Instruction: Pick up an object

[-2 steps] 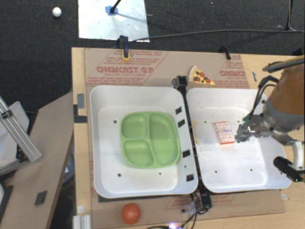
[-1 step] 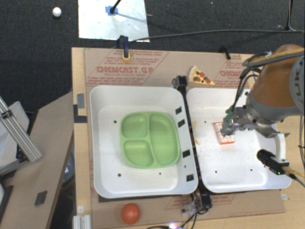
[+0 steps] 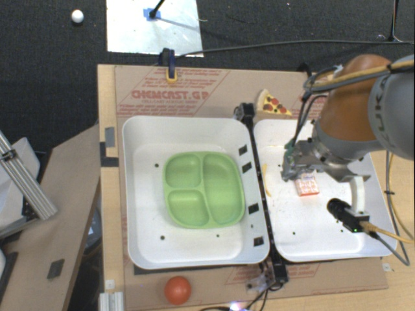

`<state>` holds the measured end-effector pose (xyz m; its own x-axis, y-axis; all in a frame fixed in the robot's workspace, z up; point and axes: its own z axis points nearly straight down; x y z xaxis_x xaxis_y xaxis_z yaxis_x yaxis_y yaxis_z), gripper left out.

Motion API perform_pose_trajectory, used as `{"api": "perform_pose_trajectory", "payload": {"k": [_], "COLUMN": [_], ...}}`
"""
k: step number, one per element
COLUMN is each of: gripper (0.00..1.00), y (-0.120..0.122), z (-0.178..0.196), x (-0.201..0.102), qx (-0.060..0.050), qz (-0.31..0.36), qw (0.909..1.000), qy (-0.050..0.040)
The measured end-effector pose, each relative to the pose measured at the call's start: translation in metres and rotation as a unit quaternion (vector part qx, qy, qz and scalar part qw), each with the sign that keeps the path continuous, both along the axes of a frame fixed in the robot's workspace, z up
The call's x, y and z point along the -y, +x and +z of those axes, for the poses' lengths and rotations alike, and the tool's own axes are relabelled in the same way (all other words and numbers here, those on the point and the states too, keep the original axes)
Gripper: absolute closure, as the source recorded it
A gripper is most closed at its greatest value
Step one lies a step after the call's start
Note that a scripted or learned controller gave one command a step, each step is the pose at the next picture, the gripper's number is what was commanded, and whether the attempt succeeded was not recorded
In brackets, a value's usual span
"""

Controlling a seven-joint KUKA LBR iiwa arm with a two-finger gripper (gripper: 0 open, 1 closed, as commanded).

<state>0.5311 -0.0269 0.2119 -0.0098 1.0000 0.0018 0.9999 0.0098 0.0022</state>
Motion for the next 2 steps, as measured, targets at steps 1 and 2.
{"api": "perform_pose_trajectory", "payload": {"k": [1,2], "gripper": [1.0,1.0], "y": [0.014,0.032], "z": [0.008,0.016], "x": [-0.061,-0.103], "qx": [0.001,0.001], "qz": [0.001,0.0], "qw": [1.0,1.0], "qy": [0.0001,0.0001]}}
